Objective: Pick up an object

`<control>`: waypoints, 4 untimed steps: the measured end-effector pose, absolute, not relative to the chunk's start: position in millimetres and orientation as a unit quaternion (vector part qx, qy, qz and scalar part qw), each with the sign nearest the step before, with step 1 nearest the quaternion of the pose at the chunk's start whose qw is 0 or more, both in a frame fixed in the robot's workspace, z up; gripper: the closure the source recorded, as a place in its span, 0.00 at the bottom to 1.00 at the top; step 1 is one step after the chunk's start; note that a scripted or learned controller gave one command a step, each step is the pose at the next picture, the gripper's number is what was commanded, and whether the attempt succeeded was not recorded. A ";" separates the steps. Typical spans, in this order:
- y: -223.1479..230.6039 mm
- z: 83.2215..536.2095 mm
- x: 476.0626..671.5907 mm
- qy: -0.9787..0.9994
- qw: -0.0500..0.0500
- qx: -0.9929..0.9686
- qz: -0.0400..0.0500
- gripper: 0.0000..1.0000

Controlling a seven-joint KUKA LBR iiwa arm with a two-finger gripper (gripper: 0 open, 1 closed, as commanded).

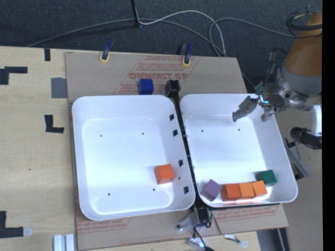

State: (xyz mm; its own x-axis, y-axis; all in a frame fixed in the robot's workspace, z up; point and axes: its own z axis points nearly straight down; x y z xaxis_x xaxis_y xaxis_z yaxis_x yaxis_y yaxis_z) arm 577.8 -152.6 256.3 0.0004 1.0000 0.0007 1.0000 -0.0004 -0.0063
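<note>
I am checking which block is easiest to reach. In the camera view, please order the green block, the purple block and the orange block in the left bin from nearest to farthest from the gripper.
From the gripper:
1. Green block, right bin, near its front right corner.
2. Purple block, right bin, front left.
3. Orange block, left bin, front right part.

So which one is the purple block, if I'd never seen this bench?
Start at the right-hand white bin, the one nearest the arm. Along its near edge runs a row of blocks; the purple block is at the row's left end, by the divider between the bins. Its neighbours are orange and green.
</note>
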 end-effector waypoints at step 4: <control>-150.0 110.9 566.6 -0.707 0.002 -0.707 0.001 0.00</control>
